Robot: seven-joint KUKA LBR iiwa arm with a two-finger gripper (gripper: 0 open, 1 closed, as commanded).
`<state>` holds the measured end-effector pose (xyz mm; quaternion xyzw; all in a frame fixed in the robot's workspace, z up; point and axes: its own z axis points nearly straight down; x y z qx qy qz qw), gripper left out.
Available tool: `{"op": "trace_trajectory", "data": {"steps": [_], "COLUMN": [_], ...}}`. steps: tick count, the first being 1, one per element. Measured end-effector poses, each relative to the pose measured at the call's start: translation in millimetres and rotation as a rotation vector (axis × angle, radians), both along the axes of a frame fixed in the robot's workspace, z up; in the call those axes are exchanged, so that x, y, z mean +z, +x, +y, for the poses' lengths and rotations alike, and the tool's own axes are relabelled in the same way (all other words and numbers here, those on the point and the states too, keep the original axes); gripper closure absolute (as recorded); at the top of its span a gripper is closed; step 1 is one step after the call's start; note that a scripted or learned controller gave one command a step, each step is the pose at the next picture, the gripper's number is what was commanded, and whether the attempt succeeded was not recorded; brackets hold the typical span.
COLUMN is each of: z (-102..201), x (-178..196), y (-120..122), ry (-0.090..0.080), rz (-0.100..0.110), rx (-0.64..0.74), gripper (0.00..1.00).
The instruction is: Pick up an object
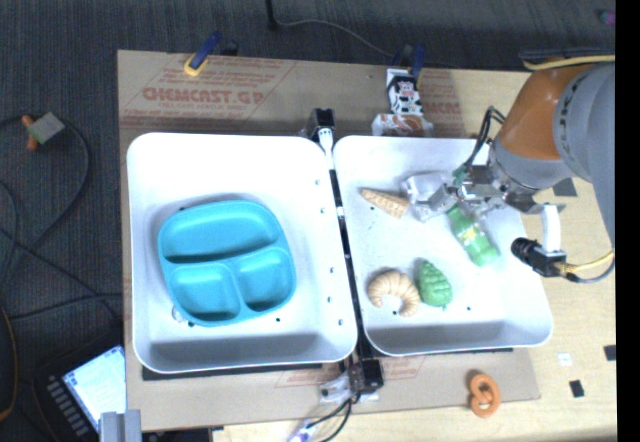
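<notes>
End effector [432, 196], grip state unclear, amid cone [385, 201], green bottle [472, 235], croissant [395, 291], green leaf [434, 284].

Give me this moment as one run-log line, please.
tool low in right bin, beside green bottle | nothing seen held | croissant, green leaf toy, cone loose | blue tray in left bin

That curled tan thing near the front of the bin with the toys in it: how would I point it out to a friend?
Find the right-hand white bin, the one the arm reaches into. Along its near side two small things lie side by side. The croissant is the left one: pale tan, ridged, curled, unlike the bumpy green toy touching it.
</notes>
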<state>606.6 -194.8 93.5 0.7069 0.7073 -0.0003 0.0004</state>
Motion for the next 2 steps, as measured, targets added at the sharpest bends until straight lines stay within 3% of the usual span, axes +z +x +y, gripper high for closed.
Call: {"op": "trace_trajectory", "data": {"steps": [1, 2], "z": [-0.1, 80.5], "x": [9.9, 117.6], "y": [0.1, -64.9], "ry": [0.000, 0.001], "rz": [0.000, 0.000], "rx": [0.000, 0.001], "gripper": [1.00, 1.00]}}
